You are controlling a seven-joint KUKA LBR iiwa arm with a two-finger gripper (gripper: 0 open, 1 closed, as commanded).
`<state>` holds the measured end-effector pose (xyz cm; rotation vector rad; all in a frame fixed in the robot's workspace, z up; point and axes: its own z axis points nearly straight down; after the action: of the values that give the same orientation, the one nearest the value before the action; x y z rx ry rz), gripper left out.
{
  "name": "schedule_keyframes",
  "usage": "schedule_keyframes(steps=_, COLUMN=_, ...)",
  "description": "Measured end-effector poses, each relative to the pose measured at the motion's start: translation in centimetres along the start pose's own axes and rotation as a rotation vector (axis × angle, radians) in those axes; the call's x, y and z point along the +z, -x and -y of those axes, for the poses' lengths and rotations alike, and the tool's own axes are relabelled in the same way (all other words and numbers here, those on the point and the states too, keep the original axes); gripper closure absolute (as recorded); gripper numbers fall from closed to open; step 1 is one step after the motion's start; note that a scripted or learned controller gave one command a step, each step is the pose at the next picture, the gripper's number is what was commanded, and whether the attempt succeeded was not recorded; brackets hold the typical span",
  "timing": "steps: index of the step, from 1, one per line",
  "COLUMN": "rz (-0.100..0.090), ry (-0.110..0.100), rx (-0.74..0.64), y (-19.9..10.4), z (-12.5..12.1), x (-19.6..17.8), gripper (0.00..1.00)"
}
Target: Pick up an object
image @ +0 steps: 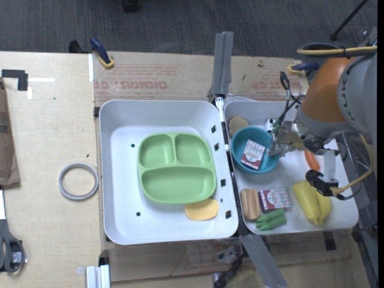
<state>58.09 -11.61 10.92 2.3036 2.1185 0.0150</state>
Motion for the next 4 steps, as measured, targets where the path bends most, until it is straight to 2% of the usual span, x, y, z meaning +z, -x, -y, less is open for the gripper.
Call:
schedule_keyframes(steps=1, rz=0.0, ry=-0.015, rx=-0.044, y=0.5, z=-3.2, x=-3.1, gripper=1.0)
schedule_keyframes(steps=2, rz=0.006, ry=0.019, rx=-0.077, y=5.2, z=-8.4, x=-0.7, gripper=1.0)
schedule_keyframes(steps=3, rz=0.015, ry=0.019, rx=0.013, y=2.7, z=-8.9, x=-0.4, gripper=1.0)
schedule_keyframes(steps=4, rz=0.008, ry=0.019, rx=0.007, y=2.0, z=-8.9, x=0.1, gripper=0.0)
